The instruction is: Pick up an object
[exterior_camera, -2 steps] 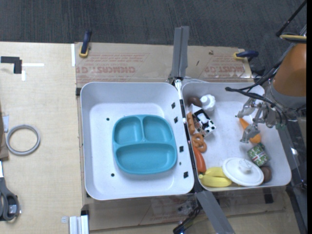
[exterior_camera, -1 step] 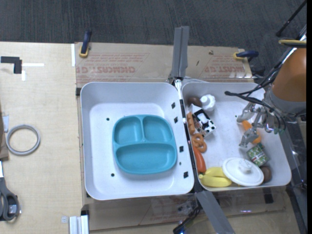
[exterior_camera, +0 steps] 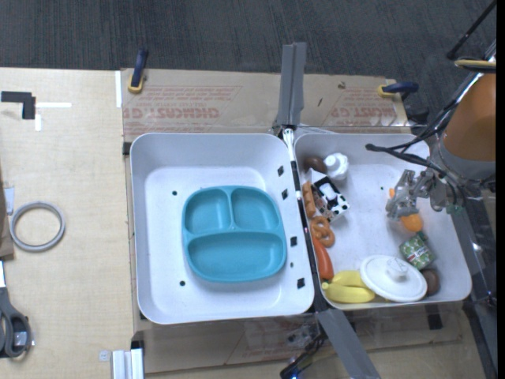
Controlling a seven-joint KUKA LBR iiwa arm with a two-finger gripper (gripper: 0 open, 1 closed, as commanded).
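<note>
Right bin [exterior_camera: 371, 279] holds a small orange ball [exterior_camera: 411, 223] just under the gripper [exterior_camera: 402, 204], finger state unclear.

Even, fairly bright overhead light fills the scene, and the 2 white bins [exterior_camera: 150, 235] are the brightest areas without blowing out, their walls casting only soft, faint shadows on their floors. The teal plate [exterior_camera: 234, 234] shows a mild sheen and a thin shadow along its lower rim, while the dark carpet [exterior_camera: 197, 14] at the top stays dim and low in detail. Focus is moderately sharp at center, with slight softness and grain overall, and the orange arm band [exterior_camera: 477, 125] at the right edge looks blurred.
</note>
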